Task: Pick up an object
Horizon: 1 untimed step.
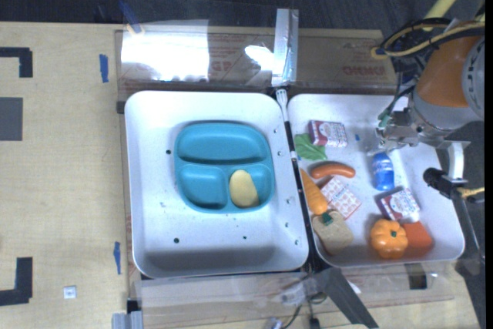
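The right bin (454,246) holds several small items. Among them are a blue bottle (383,172), a red-and-white carton (329,134), a green piece (307,148), a sausage (333,170), a carrot (314,196), a checkered red packet (341,198), a second red packet (398,205), an orange pumpkin (387,238), a red block (419,236) and a bread slice (333,229). My gripper (394,135) hangs over the bin's back right part, just above the blue bottle's far end. Nothing is visibly held in it.
The left bin (146,189) carries a blue divided plate (212,158) with a yellow potato-like piece (243,188) in its near right compartment. A ridge (291,166) separates the two bins. A clear plastic sheet (200,50) stands behind them. Cables (408,38) loop beside the arm.
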{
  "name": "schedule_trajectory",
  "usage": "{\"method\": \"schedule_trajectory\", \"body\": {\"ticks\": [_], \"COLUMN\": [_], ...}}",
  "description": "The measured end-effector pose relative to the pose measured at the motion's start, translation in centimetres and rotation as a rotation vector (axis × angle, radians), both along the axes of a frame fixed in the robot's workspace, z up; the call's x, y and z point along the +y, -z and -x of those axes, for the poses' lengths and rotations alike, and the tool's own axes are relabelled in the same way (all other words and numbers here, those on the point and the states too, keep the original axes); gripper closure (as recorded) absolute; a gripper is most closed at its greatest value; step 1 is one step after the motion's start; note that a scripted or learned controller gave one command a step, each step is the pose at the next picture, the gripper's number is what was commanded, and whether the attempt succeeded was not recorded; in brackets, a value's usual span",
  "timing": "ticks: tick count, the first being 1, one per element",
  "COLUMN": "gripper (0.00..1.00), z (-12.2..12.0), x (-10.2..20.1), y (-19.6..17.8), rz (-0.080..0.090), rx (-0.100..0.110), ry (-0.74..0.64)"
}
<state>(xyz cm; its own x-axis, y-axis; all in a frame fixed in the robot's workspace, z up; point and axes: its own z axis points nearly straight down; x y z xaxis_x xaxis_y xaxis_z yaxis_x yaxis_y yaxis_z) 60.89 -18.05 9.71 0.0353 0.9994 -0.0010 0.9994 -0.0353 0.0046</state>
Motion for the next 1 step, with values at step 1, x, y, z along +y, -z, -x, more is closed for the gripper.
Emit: {"method": "schedule_trajectory", "body": {"ticks": [1], "gripper": [1.00], "z": [-1.46], "x": [4.69], "y": [-9.91], "rz": [-0.001], "rx": [-0.003], "ry": [-0.066]}}
